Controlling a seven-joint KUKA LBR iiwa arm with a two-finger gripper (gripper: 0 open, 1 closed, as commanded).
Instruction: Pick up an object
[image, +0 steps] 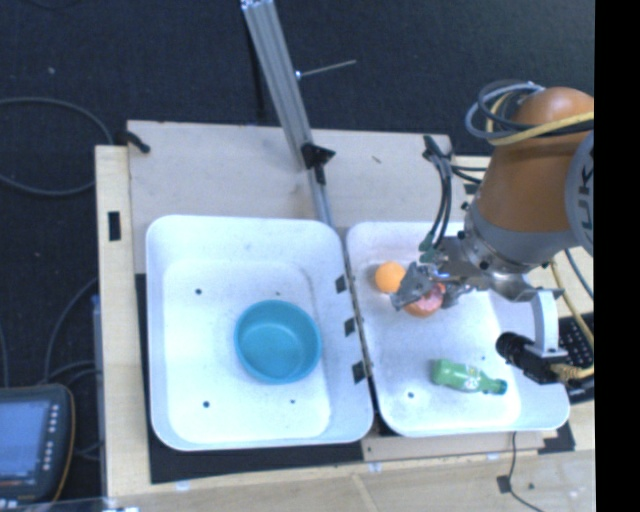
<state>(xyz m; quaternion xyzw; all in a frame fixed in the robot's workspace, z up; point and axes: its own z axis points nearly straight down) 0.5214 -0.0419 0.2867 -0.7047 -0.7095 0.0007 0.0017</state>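
Observation:
In the right bin (520, 405) lie an orange ball (389, 277), a reddish-pink object (430, 305) and a green bottle (465, 377) on its side. My gripper (417, 291) hangs low over the bin's upper left part. It sits directly on top of the reddish-pink object and hides part of it. The orange ball is just to the gripper's left, close to it. The green bottle lies apart, toward the bin's front.
A blue bowl (278, 341) stands in the left bin (180, 260). A slanted metal rail (290, 100) runs down to the bins' shared back edge. The divider between the bins (352, 320) carries small black clips. Cables and a black fixture (530, 358) crowd the right bin's right side.

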